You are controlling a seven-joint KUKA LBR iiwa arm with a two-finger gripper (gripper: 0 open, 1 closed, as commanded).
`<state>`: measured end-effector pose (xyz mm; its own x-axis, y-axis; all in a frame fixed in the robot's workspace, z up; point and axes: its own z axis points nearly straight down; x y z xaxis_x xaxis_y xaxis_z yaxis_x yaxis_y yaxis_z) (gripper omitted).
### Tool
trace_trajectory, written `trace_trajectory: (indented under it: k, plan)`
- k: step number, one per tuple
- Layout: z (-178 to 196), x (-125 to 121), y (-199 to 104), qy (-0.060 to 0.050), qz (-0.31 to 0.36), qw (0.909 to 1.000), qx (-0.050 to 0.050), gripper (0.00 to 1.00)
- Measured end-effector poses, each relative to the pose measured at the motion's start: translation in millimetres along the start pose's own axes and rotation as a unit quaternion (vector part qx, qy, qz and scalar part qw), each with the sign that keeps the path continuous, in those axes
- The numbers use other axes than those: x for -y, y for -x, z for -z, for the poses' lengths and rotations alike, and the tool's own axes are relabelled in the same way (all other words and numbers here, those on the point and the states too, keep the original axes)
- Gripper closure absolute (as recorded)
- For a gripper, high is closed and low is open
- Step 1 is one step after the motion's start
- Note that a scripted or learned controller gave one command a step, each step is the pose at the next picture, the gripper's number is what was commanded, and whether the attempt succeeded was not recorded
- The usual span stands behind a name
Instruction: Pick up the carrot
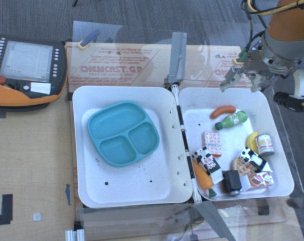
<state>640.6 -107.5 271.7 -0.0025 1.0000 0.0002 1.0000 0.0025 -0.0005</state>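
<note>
Left bin (87, 185): teal divided plate (123, 133). Right bin (280, 177), near-left corner: carrot (202, 175), against wall, touching cow-print carton (208, 160); probably light, stiff, smooth; best pinched mid-body across width. Far edge: gripper (244, 80), spread open, empty.

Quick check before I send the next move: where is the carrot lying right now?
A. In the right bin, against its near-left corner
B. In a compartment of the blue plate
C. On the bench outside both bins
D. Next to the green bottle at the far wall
A: the carrot lies in the right bin, along its left wall at the near corner, beside the cow-patterned carton.
</note>
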Motion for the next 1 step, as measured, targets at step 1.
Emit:
trace_trajectory:
  k: [1]
  plan:
    - [-93.9, 64.3, 10.1, 0.001, 0.239, 0.971, 0.0, 0.0]
